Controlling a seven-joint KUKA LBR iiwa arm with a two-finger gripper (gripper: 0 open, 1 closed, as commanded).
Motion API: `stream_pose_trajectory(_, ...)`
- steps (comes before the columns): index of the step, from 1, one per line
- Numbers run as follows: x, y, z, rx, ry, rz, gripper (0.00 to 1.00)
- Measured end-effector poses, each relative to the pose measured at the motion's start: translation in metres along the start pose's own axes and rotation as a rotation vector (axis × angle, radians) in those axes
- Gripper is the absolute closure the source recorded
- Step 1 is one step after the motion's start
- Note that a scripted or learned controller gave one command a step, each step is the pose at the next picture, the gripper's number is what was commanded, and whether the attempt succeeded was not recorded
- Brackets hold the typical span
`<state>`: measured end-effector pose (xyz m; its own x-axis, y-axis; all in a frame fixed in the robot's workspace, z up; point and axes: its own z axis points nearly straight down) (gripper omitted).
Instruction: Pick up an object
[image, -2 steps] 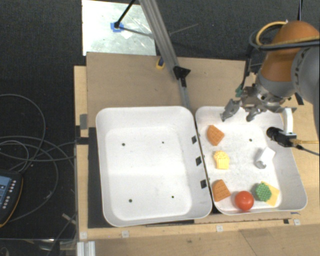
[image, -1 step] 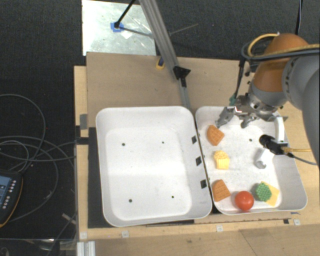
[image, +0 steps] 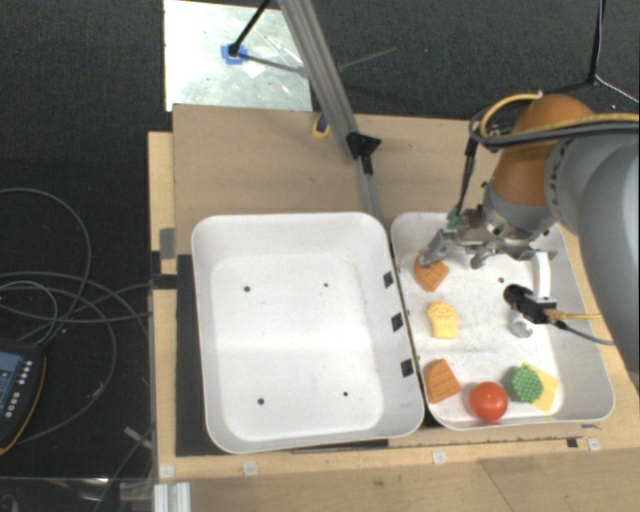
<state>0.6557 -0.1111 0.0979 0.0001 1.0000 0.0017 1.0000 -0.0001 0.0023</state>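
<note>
Approach step in hand, with gripper (image: 438, 252) just above orange block (image: 432, 274) at 11 o'clock in right bin (image: 592, 395), finger state impossible to tell; next, lowering and closing.

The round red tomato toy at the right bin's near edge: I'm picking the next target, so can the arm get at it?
Probably yes: the round red tomato toy lies uncovered, with clear space above.

The grey arm reaches in from the right, orange band up — its hand (image: 438, 252) angled down-left, low.
</note>
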Motion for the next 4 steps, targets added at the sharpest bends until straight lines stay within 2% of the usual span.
stream_pose_trajectory(1, 0.000, 0.002, -0.015, -0.006, -0.002, -0.002, 1.00)
stream_pose_trajectory(3, -0.007, 0.007, -0.137, -0.007, -0.004, -0.003, 1.00)
stream_pose_trajectory(4, -0.007, 0.008, -0.150, -0.002, -0.002, -0.004, 1.00)
